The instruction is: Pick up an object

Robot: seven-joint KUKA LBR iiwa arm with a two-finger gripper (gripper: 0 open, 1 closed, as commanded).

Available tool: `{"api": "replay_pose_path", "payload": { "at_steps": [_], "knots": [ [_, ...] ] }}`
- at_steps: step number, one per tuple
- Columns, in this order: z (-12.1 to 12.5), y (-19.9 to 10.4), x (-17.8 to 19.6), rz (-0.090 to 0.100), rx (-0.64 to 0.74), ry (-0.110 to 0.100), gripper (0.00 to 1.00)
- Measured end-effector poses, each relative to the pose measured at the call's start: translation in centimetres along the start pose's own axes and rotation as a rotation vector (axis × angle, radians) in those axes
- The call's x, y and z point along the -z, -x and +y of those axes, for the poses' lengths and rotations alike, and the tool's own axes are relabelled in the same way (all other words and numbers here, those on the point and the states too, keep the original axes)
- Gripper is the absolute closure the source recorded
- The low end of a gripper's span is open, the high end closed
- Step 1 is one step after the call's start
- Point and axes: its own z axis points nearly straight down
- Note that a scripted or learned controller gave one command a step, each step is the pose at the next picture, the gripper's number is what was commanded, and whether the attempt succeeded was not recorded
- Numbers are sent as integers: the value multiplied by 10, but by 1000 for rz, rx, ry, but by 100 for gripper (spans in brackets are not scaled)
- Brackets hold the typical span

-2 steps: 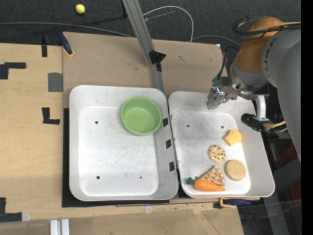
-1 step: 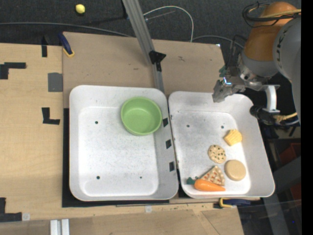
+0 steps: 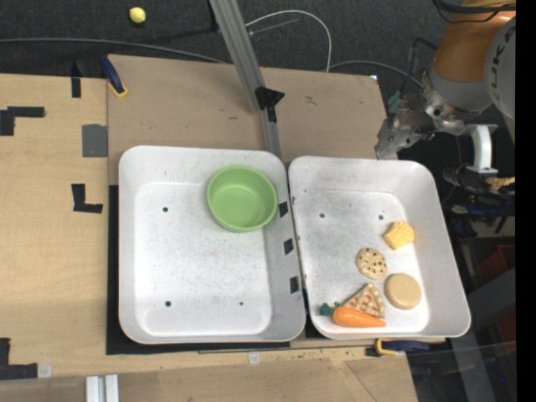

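Two shallow white bins (image 3: 201,329) sit side by side on a tan bench. Above the right bin's far edge hangs the grey two-finger gripper (image 3: 392,141); its fingers blur against the dark, so its opening cannot be told. Well below it lie a yellow corn piece (image 3: 399,235), round cracker (image 3: 371,262), tan disc (image 3: 403,291) and orange carrot (image 3: 358,316). A green plastic bowl (image 3: 242,198) sits well leftward.

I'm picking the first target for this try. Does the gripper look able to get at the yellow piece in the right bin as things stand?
Probably yes. The gripper hangs past the right bin's far rim, and the yellow piece lies apart from the round cracker, uncovered from above.
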Motion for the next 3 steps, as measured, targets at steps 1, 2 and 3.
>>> {"api": "replay_pose_path", "payload": {
  "at_steps": [1,2,3],
  "knots": [
    [-26,-43,-1,2,3,-6,100],
    [-49,-87,-13,2,3,-8,100],
    [-57,-136,-10,3,5,-7,100]
  ]
}}
